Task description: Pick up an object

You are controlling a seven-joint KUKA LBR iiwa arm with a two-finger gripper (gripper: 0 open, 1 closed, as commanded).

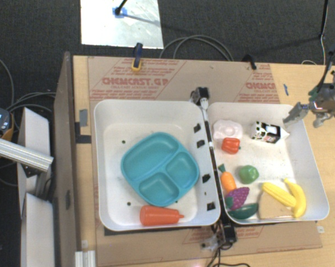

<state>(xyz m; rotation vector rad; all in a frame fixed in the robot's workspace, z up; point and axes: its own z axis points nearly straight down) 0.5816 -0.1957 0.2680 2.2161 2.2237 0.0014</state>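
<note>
The right bin [309, 166] holds several toy foods. Among them are a black-and-white cow toy [266, 132], a pale pink-white piece [227, 129], a red pepper [230, 145], a green ball-shaped fruit [248, 174], a small carrot [227, 181], purple grapes [238, 195], a dark green vegetable [242, 211], yellow bananas [286, 196] and a tan block [274, 209]. My gripper [306, 117] hangs over the bin's far right corner, to the right of the cow toy. Its fingers stand apart with nothing between them.
The left bin [109, 149] bears a teal divided plate [160, 168] and a large orange carrot [160, 216] at its front wall. A black-clipped divider [207, 149] separates the bins. Cables run behind the bench.
</note>
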